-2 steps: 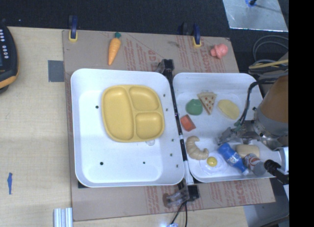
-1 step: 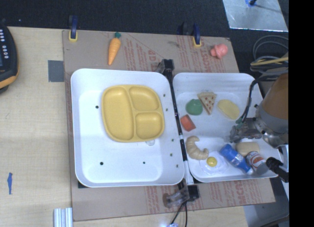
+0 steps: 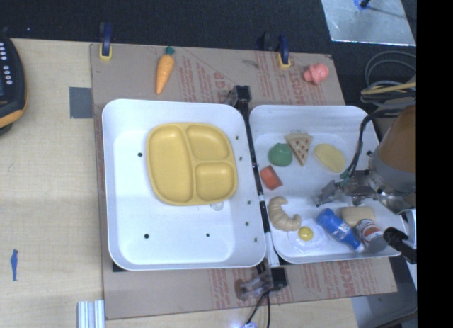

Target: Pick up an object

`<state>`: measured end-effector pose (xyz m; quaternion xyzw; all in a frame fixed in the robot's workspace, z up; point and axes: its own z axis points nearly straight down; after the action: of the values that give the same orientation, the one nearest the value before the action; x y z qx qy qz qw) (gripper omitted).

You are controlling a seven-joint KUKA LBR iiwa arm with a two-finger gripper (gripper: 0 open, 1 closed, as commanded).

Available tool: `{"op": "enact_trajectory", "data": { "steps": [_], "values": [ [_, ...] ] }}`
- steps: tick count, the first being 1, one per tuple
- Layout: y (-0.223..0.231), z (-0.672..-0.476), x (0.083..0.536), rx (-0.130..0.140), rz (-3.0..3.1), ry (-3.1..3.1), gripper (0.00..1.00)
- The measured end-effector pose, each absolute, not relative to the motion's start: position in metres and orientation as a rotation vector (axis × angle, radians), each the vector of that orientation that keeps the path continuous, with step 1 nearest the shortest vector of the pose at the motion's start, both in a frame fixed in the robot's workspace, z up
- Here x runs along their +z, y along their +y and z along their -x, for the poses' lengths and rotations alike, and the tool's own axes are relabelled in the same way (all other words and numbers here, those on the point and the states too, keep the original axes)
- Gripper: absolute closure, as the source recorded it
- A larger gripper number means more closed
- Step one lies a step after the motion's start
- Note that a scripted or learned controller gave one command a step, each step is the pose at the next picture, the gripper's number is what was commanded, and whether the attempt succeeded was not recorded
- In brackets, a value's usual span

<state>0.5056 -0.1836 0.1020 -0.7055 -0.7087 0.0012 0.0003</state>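
My gripper (image 3: 340, 191) hangs low over the right bin (image 3: 311, 117), near its right wall, open with nothing between its fingers. Just beyond it lies a pale yellow oval piece (image 3: 329, 157). Just in front of it lie a blue bottle (image 3: 337, 227), a beige piece (image 3: 357, 215) and a small red and white can (image 3: 367, 230). Further left in the same bin are a green ball (image 3: 280, 154), a pizza slice (image 3: 300, 147), an orange-red block (image 3: 270, 176), a croissant (image 3: 284, 214) and a fried egg (image 3: 305, 234).
The left bin (image 3: 127, 234) holds a yellow divided plate (image 3: 192, 162). On the cardboard behind the bins lie a toy carrot (image 3: 164, 70) and a pink piece (image 3: 316, 72). A black device (image 3: 10, 82) sits at the far left edge.
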Motion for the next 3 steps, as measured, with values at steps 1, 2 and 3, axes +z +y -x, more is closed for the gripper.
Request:
{"op": "enact_trajectory", "data": {
  "steps": [1, 2, 3],
  "values": [
    [-0.182, -0.657, 0.093, -0.006, 2.215, -2.238, 0.00],
    [-0.184, -0.608, 0.092, 0.007, 2.215, -2.221, 0.00],
    [-0.184, -0.611, 0.103, 0.005, 2.211, -2.229, 1.00]
  ]
}}
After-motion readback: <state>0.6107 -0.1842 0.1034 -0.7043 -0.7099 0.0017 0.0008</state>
